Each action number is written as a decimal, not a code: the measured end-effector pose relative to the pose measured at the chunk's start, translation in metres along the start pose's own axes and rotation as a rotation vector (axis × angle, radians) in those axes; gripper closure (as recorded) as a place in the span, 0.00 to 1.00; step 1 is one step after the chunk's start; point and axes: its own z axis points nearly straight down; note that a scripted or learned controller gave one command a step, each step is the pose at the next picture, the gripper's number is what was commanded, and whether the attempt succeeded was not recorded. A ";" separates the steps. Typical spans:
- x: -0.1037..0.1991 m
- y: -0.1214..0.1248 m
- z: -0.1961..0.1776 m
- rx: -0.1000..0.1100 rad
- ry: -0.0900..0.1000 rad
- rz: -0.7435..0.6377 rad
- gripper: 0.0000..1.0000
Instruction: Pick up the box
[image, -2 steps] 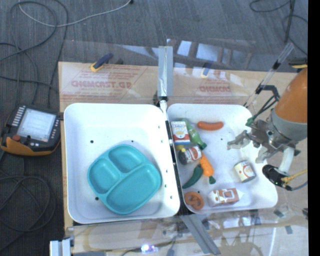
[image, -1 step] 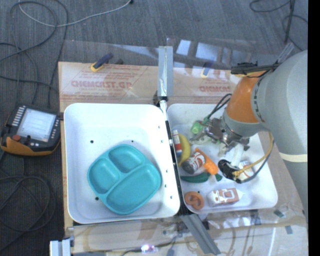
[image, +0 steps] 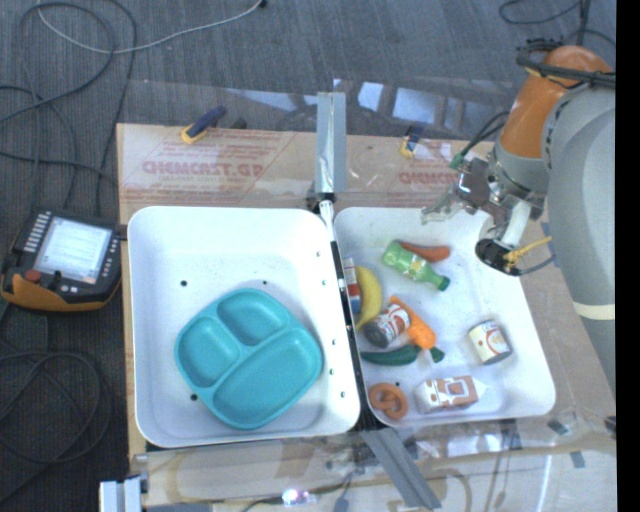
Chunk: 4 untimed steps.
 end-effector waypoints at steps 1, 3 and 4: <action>-0.023 0.017 0.075 0.015 0.004 -0.053 0.00; -0.024 0.017 0.068 0.012 -0.003 -0.054 0.00; 0.002 0.003 0.002 0.000 0.001 -0.150 0.00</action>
